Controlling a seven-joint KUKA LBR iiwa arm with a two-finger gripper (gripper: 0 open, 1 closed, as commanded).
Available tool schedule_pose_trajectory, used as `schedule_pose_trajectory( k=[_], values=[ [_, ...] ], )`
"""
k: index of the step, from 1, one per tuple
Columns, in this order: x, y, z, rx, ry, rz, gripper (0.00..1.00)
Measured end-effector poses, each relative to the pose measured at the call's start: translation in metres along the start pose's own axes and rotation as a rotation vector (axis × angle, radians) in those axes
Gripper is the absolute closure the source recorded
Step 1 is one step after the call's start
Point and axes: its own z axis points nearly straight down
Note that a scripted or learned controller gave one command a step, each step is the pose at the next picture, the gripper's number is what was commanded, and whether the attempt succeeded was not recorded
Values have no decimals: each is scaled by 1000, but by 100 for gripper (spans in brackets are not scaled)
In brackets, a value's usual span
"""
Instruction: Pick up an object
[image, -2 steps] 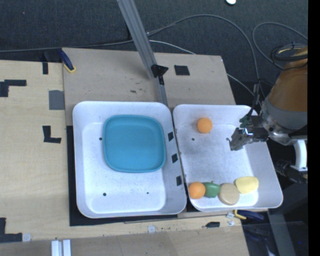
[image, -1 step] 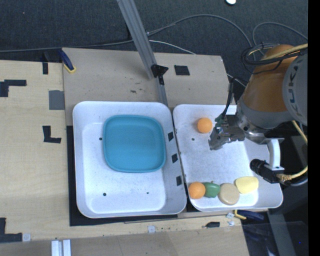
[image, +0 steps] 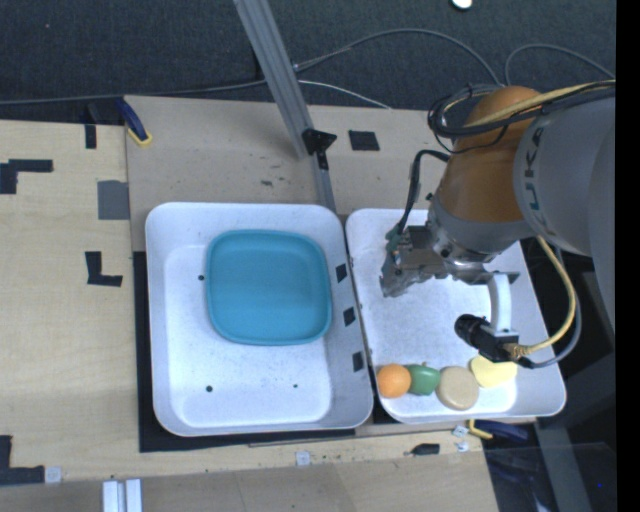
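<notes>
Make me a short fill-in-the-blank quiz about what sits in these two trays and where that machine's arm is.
The left bin holds a square plate coloured ____.
The tool hangs over the ____ bin.
Four small items lie along the right bin's near edge; the orange ball is the ____-most of them in the camera view.
Next to the ball lies a ____ piece.

Missing words: blue; right; left; green

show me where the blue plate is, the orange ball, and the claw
blue plate (image: 268, 287), camera view, middle of its flat face.
orange ball (image: 394, 380), camera view, top of the ball.
claw (image: 392, 284), camera view, the tip.
</notes>
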Motion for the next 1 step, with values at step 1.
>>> schedule_pose_trajectory(
  k=[1],
  values=[
    [51, 15, -9, -2, 0, -1, 100]
  ],
)
